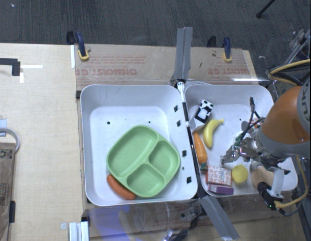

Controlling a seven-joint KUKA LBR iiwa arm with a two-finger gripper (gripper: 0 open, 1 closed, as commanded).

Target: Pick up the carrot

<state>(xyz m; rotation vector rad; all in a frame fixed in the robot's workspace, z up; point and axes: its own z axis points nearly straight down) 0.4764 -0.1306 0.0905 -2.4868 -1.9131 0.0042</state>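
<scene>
Left of gripper (235, 153) (apart), carrot (200, 148)

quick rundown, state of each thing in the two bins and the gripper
carrot: lying along the right bin's left wall, not gripped
banana: lying loose beside the carrot
lemon: resting free, near the gripper
green tray: flat in the left bin
sausage: lying part under the green tray's edge
small box: lying flat
gripper: low in the right bin, holding nothing
</scene>
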